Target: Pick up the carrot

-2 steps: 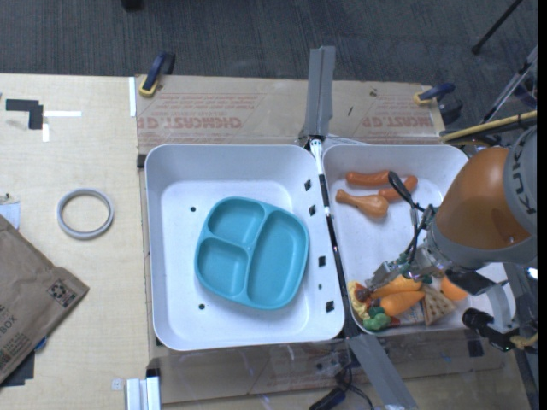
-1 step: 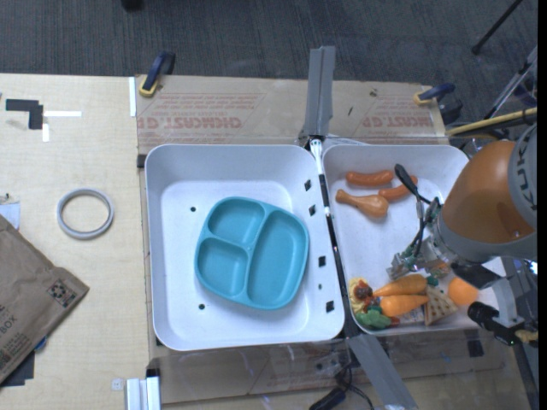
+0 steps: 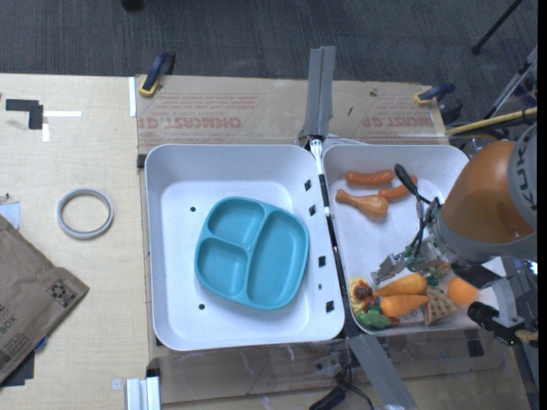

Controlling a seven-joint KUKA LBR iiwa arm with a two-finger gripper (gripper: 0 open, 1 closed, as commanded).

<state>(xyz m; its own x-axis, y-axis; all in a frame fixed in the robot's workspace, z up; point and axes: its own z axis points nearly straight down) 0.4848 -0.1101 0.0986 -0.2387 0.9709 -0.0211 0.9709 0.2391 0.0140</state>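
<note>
Carrot (image 3: 402, 285): lower right of frame, in the right bin (image 3: 342, 229) among toy food. Gripper (image 3: 400, 267) just above it, fingers spread, holding nothing. We judge approach step; next: descend, close squarely around carrot

Looks like a robotics lab to me: plywood counter (image 3: 68, 143) with cardboard (image 3: 291, 114) clamped down by blue clamps (image 3: 156, 73), tape roll (image 3: 85, 213), two white bins (image 3: 162, 254), grey carpet (image 3: 256, 15), and tripod legs (image 3: 504, 24) nearby.
</note>
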